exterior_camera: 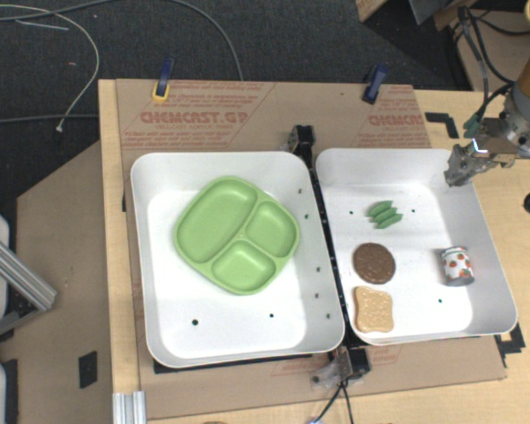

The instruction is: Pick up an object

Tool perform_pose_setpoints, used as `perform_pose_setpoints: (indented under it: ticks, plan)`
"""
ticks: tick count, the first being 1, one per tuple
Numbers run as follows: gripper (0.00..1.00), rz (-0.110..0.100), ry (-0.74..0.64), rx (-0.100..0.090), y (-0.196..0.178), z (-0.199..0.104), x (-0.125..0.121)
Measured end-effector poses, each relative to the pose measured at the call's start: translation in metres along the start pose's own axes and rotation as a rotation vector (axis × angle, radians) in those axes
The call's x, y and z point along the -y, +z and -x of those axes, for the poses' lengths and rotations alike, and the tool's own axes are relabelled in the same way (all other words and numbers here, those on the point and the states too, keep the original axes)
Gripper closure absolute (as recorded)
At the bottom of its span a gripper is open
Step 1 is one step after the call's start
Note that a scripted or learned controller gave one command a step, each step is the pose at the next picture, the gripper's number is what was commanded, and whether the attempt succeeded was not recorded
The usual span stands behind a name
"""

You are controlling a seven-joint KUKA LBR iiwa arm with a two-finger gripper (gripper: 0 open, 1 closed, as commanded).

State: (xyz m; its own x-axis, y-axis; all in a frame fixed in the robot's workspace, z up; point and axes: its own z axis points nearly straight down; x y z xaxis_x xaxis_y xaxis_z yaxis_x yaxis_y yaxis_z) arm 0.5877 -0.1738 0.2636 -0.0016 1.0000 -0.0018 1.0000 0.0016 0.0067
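Observation:
The right bin (424, 170) holds a green bean pod (384, 213), a round brown patty (374, 262), a slice of toast (374, 310) and a small can with red spots (457, 266). My gripper (464, 164) hangs over the bin's upper right rim, above and to the right of the bean pod and well above the can. Nothing shows between its fingers. A green three-part plate (237, 234) lies in the left bin (159, 290).
Both bins rest on a cardboard sheet (212, 113) held by blue clamps (164, 78) at the back. Cables and boxes (477, 25) crowd the upper right behind the arm. A metal rail (13, 272) sits at the far left.

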Motion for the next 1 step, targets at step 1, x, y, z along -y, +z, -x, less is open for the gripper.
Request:
perform_pose_setpoints:
  ticks: [1]
  plan:
    - [1.00, -0.008, -0.002, -0.004, 0.0134, -0.0566, -0.0049]
